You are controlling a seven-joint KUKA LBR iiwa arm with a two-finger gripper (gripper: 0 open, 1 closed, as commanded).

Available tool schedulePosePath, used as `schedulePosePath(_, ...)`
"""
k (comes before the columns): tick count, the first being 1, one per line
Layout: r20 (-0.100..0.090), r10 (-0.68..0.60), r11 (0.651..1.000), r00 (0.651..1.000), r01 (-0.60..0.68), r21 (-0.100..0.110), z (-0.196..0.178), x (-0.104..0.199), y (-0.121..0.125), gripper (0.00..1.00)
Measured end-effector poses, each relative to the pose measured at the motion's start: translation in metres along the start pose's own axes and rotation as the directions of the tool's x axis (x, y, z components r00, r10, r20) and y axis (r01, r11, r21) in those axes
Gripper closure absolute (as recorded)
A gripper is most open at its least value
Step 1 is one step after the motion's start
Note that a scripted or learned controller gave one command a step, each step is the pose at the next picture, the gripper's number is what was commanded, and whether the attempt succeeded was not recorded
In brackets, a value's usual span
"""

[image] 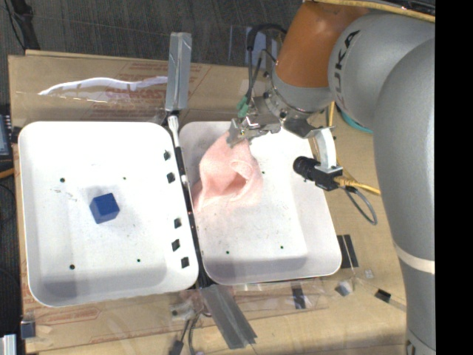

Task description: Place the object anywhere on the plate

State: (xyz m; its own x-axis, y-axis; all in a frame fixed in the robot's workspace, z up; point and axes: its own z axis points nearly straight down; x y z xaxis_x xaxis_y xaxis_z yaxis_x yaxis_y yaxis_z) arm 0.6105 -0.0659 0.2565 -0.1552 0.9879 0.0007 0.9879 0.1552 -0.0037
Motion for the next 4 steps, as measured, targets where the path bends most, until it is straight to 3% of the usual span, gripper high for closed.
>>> schedulePosePath(1,0.001,-0.008,1.0,1.0,0.008,0.001,0.026,0.003,0.001,1.0)
schedulePosePath(2,0.0,-0.402,0.915,0.915,0.402,0.001,0.02,0.045,-0.008,1.0)
schedulePosePath(3,0.0,-0.73,0.684,0.684,0.73,0.001,0.025,0.089,-0.013,1.0)
schedulePosePath(4,0.0,-0.939,0.343,0.343,0.939,0.002,0.035,0.134,-0.03,1.0)
